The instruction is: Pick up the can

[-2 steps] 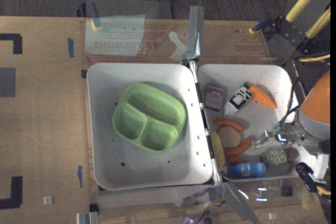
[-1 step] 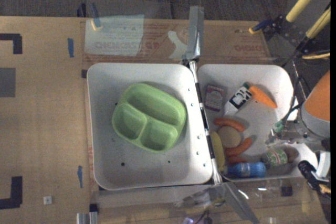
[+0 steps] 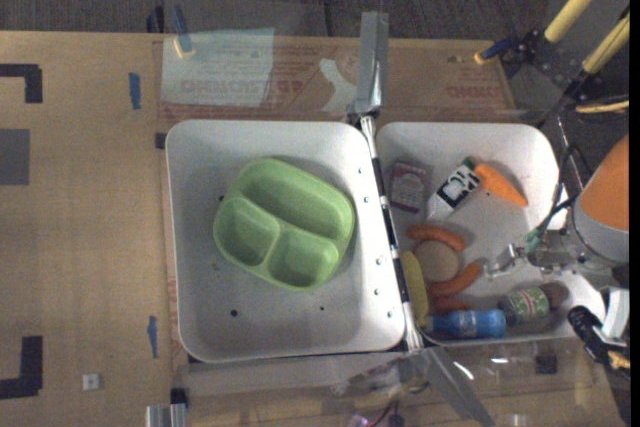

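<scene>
Can (image 3: 407, 187) lying in right bin (image 3: 545, 150), up by its left wall, well apart from gripper (image 3: 497, 265) lower right. Gripper low beside sausages (image 3: 437, 236); whether open or closed, cannot tell. Carrot (image 3: 498, 183) and black-white box (image 3: 457, 187) just right of can. Left bin (image 3: 190, 215) holding green tray (image 3: 285, 223). Bare white floor above and below can.

Grey arm (image 3: 610, 215) entering from right, pincer (image 3: 500, 262) low, pointing left

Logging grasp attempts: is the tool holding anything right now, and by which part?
Nothing is seen held. The tool hovers in the right bin beside the hot dogs, with no object visibly between its fingers.
</scene>
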Robot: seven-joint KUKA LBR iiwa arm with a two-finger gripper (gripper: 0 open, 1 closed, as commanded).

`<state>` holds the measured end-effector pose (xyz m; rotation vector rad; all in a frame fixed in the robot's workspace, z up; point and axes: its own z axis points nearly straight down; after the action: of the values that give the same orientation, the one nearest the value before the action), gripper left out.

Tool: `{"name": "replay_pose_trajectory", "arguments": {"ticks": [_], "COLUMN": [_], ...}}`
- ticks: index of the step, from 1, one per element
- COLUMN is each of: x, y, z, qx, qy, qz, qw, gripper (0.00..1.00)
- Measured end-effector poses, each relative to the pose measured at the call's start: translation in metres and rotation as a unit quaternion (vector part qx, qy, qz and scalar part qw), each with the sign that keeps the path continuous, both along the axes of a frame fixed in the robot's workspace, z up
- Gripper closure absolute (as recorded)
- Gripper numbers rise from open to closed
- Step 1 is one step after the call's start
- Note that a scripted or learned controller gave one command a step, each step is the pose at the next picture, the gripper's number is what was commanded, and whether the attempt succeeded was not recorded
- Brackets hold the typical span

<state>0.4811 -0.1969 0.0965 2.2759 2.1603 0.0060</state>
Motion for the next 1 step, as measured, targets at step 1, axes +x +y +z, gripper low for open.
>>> {"name": "replay_pose_trajectory", "arguments": {"ticks": [1], "x": [0.0000], "y": [0.0000], "z": [0.0000], "qx": [0.0000], "qy": [0.000], "qz": [0.000], "qw": [1.0000], "gripper": [0.00]}}
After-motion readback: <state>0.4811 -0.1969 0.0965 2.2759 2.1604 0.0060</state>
